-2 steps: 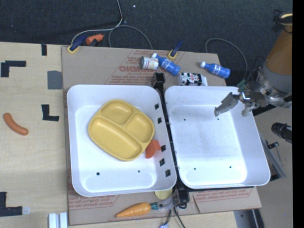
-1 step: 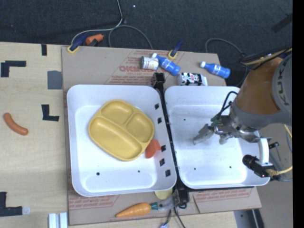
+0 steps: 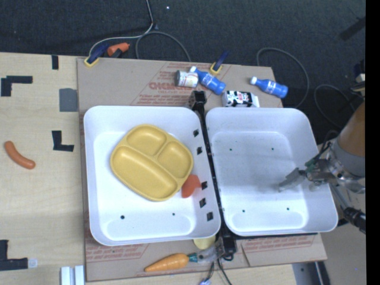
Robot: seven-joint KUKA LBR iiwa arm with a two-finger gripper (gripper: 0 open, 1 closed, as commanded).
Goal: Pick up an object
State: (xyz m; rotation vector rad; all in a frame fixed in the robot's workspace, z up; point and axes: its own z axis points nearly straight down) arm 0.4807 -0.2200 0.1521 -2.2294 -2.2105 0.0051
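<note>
Hovering end effector (image 3: 292,181), right bin (image 3: 261,119) rim

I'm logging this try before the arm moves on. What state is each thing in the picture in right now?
Yellow divided plastic plate: right way up, tilted in the left white bin.
Small orange-red piece: lying in the left bin, touching the plate's edge.
Right white bin: the tool reaches into it.
Tool: low over the right bin's floor, nothing seen between its fingers.
Two blue bottles: lying on their sides behind the bins.
Orange toy carrot: lying flat before the bins.
</note>
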